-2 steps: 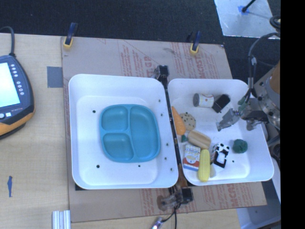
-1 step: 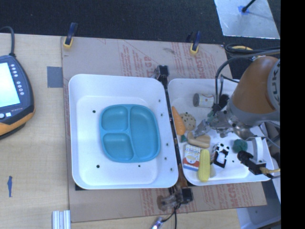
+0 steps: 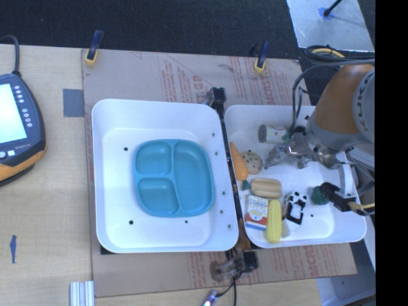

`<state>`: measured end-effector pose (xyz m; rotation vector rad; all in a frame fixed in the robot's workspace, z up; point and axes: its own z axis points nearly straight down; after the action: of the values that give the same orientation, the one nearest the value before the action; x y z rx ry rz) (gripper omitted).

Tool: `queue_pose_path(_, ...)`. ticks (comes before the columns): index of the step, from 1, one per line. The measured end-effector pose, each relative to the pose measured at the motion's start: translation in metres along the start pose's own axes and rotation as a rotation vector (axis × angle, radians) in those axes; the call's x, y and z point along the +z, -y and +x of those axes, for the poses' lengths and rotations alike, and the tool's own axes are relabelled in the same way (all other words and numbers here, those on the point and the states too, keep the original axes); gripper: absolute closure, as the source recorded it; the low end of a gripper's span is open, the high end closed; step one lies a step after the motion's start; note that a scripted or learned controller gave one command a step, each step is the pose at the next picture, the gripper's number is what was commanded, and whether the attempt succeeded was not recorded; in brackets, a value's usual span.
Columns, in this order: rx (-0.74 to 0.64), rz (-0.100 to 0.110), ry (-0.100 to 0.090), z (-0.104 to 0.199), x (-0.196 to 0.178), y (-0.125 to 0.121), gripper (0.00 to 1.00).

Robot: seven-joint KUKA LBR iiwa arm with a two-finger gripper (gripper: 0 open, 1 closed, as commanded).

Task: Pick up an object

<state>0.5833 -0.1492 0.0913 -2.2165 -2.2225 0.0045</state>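
Right bin (image 3: 344,233) holds the candidate objects: a yellow corn cob (image 3: 274,220) at the near edge, touching a red-and-white carton (image 3: 257,211); a bread roll (image 3: 266,187) just above them; a carrot (image 3: 239,162) along the bin's left wall; a black-and-white toy (image 3: 294,207) to the right. I see the hand (image 3: 290,152) over the bin's upper middle, nothing visibly held; whether it is wide or narrow I cannot tell. Left bin (image 3: 108,171) carries a blue divided plate (image 3: 173,176).
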Motion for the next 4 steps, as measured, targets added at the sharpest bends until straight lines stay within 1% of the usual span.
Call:
queue_pose_path(1,0.002,0.016,-0.003,0.026,0.001,-0.070,0.00)
queue_pose_path(2,-0.003,0.002,0.000,0.030,-0.009,0.040,0.00)
queue_pose_path(3,-0.003,0.000,0.000,0.027,0.000,0.106,0.00)
queue_pose_path(4,-0.008,0.000,0.001,0.026,-0.010,0.105,1.00)
